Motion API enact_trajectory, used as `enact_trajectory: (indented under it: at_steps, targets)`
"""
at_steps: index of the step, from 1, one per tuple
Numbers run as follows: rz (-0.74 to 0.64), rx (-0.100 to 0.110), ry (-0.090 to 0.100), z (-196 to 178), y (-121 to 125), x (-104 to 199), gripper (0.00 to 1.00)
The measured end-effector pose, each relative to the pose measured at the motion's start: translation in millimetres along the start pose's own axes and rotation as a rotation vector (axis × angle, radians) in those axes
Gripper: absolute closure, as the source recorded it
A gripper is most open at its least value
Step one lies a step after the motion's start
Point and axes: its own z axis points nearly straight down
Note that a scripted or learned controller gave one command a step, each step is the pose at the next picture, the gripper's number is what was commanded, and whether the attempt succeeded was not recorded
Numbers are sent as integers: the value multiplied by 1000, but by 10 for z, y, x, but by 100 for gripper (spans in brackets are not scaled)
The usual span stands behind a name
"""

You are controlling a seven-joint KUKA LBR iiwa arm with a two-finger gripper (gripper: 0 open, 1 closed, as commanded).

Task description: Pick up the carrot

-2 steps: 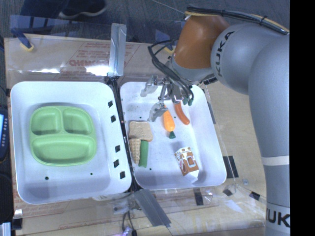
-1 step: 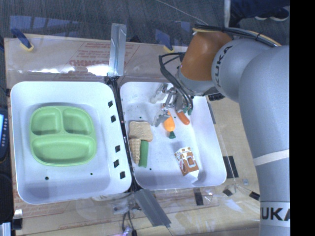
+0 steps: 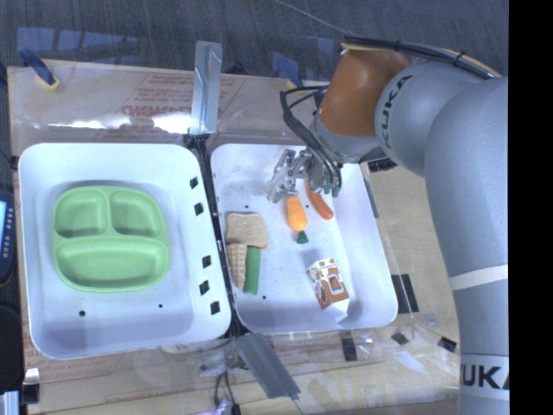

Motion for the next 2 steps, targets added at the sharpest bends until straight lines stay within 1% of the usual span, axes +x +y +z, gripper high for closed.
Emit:
enact_trajectory:
  at_steps: [1,2]
  targets:
    - [200,-4,-8,-1150,1017,327,100]
    - [-241,-1,2,-1295,1369,546,100]
